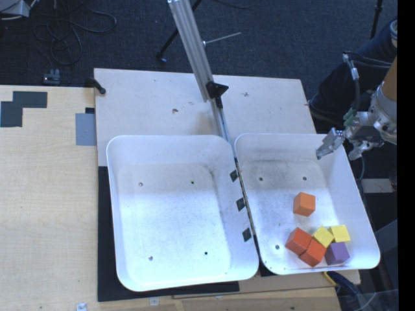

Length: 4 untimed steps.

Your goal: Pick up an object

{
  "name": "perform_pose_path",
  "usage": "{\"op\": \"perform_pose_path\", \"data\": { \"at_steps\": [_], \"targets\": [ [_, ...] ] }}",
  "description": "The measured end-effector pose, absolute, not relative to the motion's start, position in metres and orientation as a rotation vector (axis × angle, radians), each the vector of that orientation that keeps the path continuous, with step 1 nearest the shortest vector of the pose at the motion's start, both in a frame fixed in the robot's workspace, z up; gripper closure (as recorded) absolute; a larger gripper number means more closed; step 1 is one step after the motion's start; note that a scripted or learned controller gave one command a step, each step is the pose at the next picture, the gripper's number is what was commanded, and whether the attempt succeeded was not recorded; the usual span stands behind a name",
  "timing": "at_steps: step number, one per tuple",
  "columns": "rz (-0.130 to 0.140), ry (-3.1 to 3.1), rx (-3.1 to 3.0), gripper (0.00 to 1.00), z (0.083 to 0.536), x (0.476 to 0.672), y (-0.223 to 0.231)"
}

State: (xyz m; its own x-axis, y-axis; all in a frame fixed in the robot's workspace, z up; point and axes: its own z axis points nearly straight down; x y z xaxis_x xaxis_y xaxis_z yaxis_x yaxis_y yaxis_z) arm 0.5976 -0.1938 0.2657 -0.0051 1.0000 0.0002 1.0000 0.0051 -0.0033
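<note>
In the right bin [279, 167] a lone orange cube [304, 204] lies right of the middle. Near the front right corner sits a cluster: two red-orange cubes [299, 240] [313, 252], two yellow cubes [323, 236] [340, 232] and a purple cube [336, 254]. My gripper [338, 150] hovers over the bin's far right rim, well behind the cubes. Its fingers are spread, so it is open with nothing between them.
The left bin [168, 206] lies beside the right one, with a row of black clips [240, 203] along the shared wall. A slanted aluminium bar [194, 50] rises behind the bins. The wooden bench top [45, 193] extends to the left.
</note>
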Motion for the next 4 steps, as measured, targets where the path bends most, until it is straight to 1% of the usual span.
{"op": "perform_pose_path", "data": {
  "at_steps": [1, 2, 3, 4],
  "targets": [
    [0.008, -2.214, -2.216, 0.0, 0.093, 0.6, -0.208],
    [0.003, -2.215, -2.224, 0.0, 0.09, 0.597, -0.203],
    [0.0, -2.218, -2.224, 0.0, 0.092, 0.571, -0.174],
    [-0.005, -2.23, -2.224, 0.0, 0.206, 0.614, -0.209]
  ]
}}
